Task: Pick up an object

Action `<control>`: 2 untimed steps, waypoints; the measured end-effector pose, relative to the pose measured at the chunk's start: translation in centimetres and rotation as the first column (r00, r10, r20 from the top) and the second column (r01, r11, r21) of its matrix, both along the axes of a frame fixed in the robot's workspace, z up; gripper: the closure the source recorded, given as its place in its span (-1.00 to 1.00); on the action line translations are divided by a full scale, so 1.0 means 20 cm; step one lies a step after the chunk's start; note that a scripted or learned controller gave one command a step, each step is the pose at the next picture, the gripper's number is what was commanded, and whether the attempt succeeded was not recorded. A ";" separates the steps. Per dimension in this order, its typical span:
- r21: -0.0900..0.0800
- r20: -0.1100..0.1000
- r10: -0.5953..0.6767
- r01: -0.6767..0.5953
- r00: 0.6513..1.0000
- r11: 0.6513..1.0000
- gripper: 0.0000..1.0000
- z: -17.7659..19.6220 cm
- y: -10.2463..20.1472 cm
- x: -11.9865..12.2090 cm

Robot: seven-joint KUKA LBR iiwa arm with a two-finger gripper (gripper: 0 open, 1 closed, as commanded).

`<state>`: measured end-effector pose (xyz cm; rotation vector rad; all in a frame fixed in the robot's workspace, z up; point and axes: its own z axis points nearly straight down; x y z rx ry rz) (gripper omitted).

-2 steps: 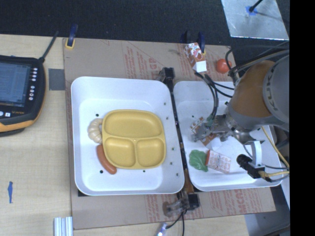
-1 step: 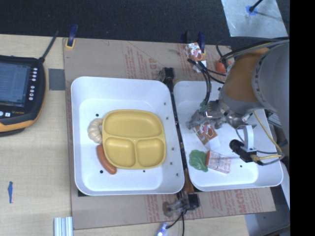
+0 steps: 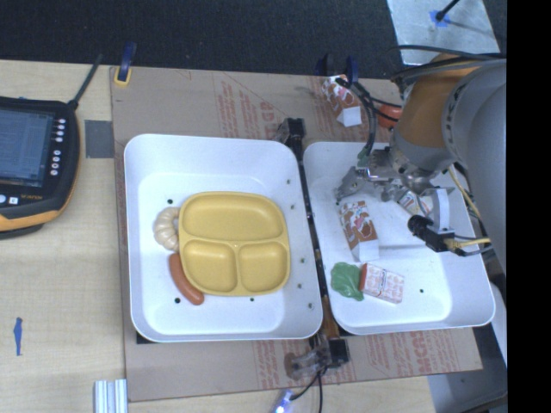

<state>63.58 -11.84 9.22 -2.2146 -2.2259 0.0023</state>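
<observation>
On the far left of the bench sits a control pendant (image 3: pixel 34 163) with an orange rim, well apart from the work. Next comes the left bin (image 3: pixel 146 317), which carries a yellow divided plate (image 3: pixel 234 242). Tucked against the plate's left edge is a pale, lumpy pastry-like item (image 3: pixel 165 228), and below that a sausage (image 3: pixel 185 284) pokes out from under the plate's lower left corner.

The right bin (image 3: pixel 465 312) is where things are happening. A brown and white carton (image 3: pixel 357 227) lies flat near the bin's middle, its long axis running from upper left to lower right, nearly up and down the view. Below it, near the front wall, a green leaf-like piece (image 3: pixel 346 280) touches a small red and white box (image 3: pixel 381 283).

The gripper (image 3: pixel 372 179) hangs low over the back part of this bin, under the grey arm (image 3: pixel 469 119) with its orange band. From where I stand I cannot tell how the pincer is set; cables and brackets clutter it.

My guess is the carton is the target: its top end lies just beside and a little below-left of the gripper, so the next move would be a short shift toward the front and a drop, closing across the carton's narrow width.
</observation>
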 end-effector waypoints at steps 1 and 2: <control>0.000 -0.002 0.000 0.000 1.000 1.000 -1.00 0.00 0.06 -0.23; -0.001 -0.002 0.000 0.000 1.000 1.000 -1.00 0.00 -0.02 -0.52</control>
